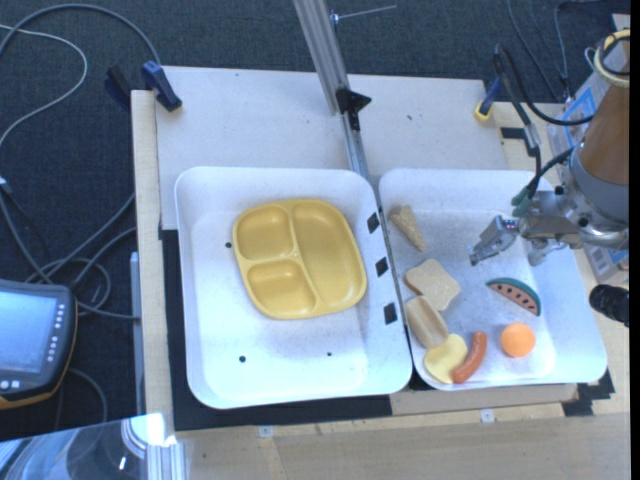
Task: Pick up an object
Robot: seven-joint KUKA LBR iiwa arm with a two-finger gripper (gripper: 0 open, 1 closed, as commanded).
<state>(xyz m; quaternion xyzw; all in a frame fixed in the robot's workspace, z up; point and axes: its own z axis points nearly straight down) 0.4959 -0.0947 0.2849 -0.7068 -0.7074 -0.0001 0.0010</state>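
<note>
You're still at the approach: the empty, parted two-finger gripper (pixel 503 242) must descend onto the green-rimmed watermelon slice (pixel 514 296).

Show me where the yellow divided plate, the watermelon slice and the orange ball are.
yellow divided plate (pixel 298 258): camera view, the ridge where its compartments meet.
watermelon slice (pixel 514 296): camera view, middle of the slice.
orange ball (pixel 517 340): camera view, centre of the ball.
</note>
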